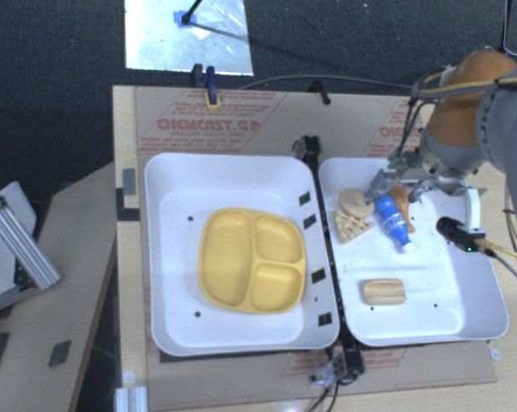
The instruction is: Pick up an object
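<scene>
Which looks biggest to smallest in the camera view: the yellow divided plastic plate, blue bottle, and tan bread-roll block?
1. Yellow divided plastic plate, by far the largest.
2 and 3. Blue bottle and tan bread-roll block look about alike, so I won't rank them.

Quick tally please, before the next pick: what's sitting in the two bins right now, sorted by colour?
Yellow: 1, the divided plate in the left bin
Blue: 1, the bottle in the right bin
Tan: 3, the bread roll, waffle piece, round cookie
Orange-brown: 1 piece by the claw, kind unclear
Total: 6
</scene>
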{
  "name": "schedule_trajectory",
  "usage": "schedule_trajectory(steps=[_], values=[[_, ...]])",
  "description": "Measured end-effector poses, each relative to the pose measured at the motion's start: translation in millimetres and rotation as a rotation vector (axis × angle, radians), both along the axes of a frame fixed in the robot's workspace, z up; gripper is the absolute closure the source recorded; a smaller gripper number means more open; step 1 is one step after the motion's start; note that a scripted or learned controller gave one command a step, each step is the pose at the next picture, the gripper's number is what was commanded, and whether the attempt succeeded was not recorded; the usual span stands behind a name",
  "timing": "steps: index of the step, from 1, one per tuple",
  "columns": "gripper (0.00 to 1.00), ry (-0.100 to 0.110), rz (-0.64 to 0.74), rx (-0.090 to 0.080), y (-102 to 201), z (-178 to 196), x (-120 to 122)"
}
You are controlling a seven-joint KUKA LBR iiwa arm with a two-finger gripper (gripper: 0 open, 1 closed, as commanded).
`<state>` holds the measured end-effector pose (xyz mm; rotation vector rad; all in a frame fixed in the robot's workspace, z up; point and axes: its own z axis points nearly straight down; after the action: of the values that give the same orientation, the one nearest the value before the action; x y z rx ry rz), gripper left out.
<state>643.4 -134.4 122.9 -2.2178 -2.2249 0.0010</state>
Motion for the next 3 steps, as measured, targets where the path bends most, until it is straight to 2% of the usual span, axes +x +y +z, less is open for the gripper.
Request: schedule_trajectory(steps=[1, 2, 3], values=[[1.0, -0.006, 0.002, -0.001, 0, 14, 2], [1.0, -0.009, 0.002, -0.001, 6, 77, 2], [1.0, -0.005, 0.002, 0.0, 6, 104, 3]])
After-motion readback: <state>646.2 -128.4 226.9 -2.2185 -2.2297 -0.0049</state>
